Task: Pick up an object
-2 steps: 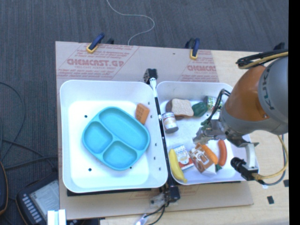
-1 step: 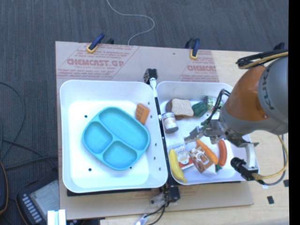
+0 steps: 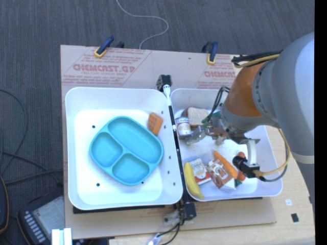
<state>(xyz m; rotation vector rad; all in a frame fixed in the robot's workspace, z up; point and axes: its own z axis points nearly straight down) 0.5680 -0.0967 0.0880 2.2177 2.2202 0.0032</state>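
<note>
Gripper [image 3: 196, 135]: low in right bin [image 3: 273, 188], beside small can [image 3: 183, 128]; finger state indeterminable. Step: reaching. Next: a confirmed grasp, then lift.

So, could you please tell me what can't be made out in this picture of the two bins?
- Gripper: whether it grips anything; its tip blurs into the clutter of the right bin.
- Bread slice: partly covered by the arm.
- Carton: label too small to read.
- Orange item beside the blue plate: too small to identify.
</note>
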